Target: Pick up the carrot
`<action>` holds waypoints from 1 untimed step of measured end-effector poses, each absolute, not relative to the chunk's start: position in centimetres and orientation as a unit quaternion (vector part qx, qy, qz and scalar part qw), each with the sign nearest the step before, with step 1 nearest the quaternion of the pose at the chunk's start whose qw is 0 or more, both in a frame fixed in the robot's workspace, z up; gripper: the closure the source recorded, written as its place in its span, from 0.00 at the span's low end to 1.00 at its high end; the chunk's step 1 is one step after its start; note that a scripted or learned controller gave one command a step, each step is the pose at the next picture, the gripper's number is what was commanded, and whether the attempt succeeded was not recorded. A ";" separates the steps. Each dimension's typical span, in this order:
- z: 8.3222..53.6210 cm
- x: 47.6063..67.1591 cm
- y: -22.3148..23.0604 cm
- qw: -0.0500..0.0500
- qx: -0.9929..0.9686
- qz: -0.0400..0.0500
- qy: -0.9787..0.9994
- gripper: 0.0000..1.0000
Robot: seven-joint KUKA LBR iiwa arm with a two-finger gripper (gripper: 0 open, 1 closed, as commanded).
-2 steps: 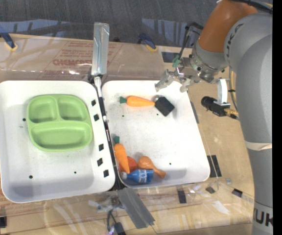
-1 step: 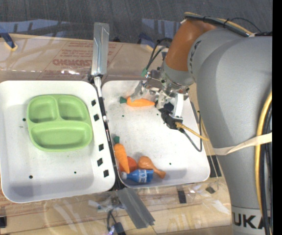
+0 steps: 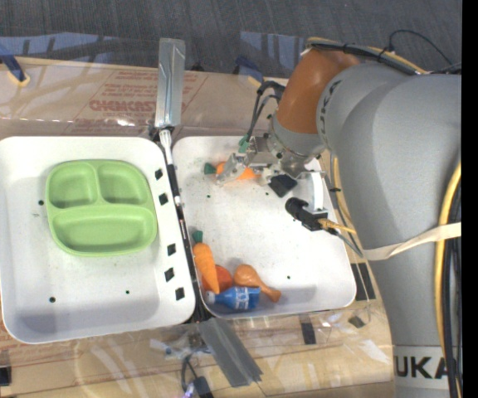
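Note:
A long orange carrot (image 3: pixel 205 267) lies against the left wall of the right bin (image 3: pixel 305 251), near its front corner. My gripper (image 3: pixel 241 167) is low over the far part of that bin, well away from that carrot. Right at the gripper tip lies a small orange piece with a green end (image 3: pixel 219 171). More orange shows under the gripper. Whether anything is held is hidden by the wrist.
A red toy (image 3: pixel 225 278), a tan drumstick-shaped toy (image 3: pixel 256 279) and a blue bottle (image 3: pixel 236 298) crowd the front of the right bin beside the long carrot. A green divided plate (image 3: pixel 99 205) sits in the left bin (image 3: pixel 23 297). The arm's bulk covers the right side.

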State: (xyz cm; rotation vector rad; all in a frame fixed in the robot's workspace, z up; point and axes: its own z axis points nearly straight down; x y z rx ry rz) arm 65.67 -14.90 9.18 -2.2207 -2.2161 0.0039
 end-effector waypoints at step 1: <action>15.0 65.8 -16.7 -0.001 -0.669 0.000 -0.743 0.00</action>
